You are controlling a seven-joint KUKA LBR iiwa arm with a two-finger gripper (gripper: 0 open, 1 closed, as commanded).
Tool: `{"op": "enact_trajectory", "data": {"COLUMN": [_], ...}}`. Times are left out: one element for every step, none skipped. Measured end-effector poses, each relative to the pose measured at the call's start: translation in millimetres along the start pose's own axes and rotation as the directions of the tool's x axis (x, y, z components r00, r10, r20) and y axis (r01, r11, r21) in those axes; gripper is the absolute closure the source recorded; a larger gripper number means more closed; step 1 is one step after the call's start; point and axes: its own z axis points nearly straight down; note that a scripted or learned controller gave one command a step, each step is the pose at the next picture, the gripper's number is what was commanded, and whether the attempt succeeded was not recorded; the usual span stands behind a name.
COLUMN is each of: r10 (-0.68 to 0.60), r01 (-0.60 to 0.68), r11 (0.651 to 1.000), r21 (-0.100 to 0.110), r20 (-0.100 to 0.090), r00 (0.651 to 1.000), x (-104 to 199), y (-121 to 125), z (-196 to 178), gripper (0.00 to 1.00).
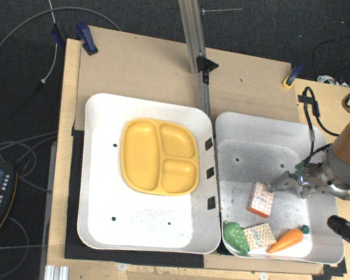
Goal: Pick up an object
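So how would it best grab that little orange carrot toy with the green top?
Probably across the thick middle of the orange carrot toy with the green top, coming straight down from above. It lies flat and slanted in the right white bin, its narrow tip next to a patterned box, so the fingers should close across its width, clear of that box.

Yellow divided tray [160, 156] fills the left bin [92, 176] — carrot [287, 240] lies in the right bin [246, 140].

Single fixed camera, high above bench [172, 71], slanted down, both bins framed
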Motion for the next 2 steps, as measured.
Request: {"op": "enact_trajectory", "data": {"r10": [-0.003,-0.002], "r01": [0.003,0.002], "r11": [1.0,1.0], "r21": [-0.006,-0.006], "r20": [0.002,0.004], "r00": [1.0,1.0], "x": [-0.5,-0.5], "y": [1.8,4.6], "z": [-14.5,-58.0], "gripper": [1.0,1.0]}}
